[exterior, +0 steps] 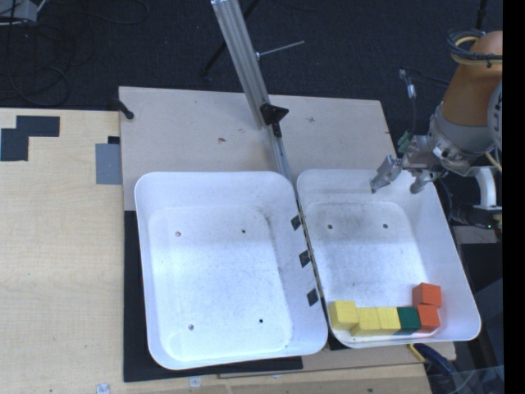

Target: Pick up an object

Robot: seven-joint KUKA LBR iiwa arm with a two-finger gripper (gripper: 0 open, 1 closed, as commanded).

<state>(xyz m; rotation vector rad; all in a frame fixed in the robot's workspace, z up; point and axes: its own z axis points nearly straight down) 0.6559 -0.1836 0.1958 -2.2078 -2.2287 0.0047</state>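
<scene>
Several small blocks lie along the near edge of the right bin (pixel 426 220): yellow blocks (pixel 361 316), a green block (pixel 408 318) and orange blocks (pixel 427 302) at the near right corner. My gripper (pixel 399 176) hangs over the far right corner of that bin, well away from the blocks. Its two fingers are spread apart and hold nothing.
The left bin (pixel 156 212) sits beside the right one, joined by black clips (pixel 304 258). A slanted aluminium bar (pixel 246 64) rises behind the bins. The arm's orange band (pixel 478 89) stands at the right edge.
</scene>
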